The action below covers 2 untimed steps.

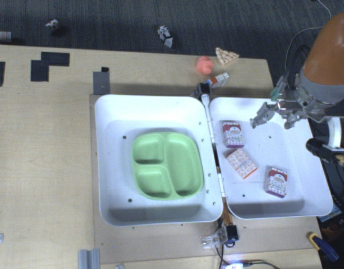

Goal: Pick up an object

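Three small red-and-white boxes lie in the right bin [306, 206]: one box [232, 134] at the upper left, a tilted one [241, 163] in the middle, and a third [276, 181] toward the lower right. My gripper [275, 115] hangs over the bin's upper right part, above and to the right of the boxes, with its fingers spread and nothing between them. The orange-banded arm [329, 49] enters from the right.
The left bin [110, 150] holds a green divided tray [167, 165]. Behind the bins on the bench lie a pink ball [204, 65], a pizza-slice toy [226, 55] and a small tube [218, 80]. Cables run along the right edge.
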Each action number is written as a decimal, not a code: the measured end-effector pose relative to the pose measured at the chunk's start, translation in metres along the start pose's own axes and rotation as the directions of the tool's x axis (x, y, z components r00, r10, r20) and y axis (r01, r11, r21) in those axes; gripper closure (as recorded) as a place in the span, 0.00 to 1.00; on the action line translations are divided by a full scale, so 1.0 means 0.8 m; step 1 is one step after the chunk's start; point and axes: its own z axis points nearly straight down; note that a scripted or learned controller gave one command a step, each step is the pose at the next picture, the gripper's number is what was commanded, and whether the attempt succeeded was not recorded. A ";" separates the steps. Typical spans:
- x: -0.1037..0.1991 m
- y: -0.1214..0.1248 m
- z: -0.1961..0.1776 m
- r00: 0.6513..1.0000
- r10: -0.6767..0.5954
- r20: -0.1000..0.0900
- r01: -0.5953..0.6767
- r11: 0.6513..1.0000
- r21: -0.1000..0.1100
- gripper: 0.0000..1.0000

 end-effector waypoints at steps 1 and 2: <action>-0.011 -0.008 0.180 1.000 0.002 0.002 -0.002 1.000 -0.007 0.00; 0.019 -0.098 0.192 1.000 0.004 0.004 -0.004 1.000 -0.021 0.00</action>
